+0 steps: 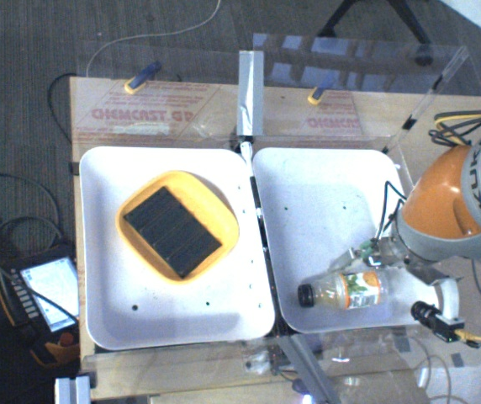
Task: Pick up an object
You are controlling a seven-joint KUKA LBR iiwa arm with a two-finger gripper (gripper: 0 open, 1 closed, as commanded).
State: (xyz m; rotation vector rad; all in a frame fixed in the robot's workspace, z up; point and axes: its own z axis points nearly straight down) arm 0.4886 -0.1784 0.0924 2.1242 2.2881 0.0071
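A small bottle (346, 291) with orange contents, a green-and-white label and a black cap lies on its side near the front of the right bin (325, 200), cap pointing left. My gripper (373, 257) reaches in from the right and hangs just above the bottle's right end, close to it or touching it. The grey wrist and orange band (446, 200) hide most of the gripper. In the left bin (106, 310) sits a yellow dish (215, 204) with a flat black ridged square (173, 231) lying in it.
A raised divider (260, 225) separates the two bins. Clear plastic walls stand behind the bins and along the right bin's far right corner. Cables and a black fitting (430, 314) hang by the arm near the front right rim.
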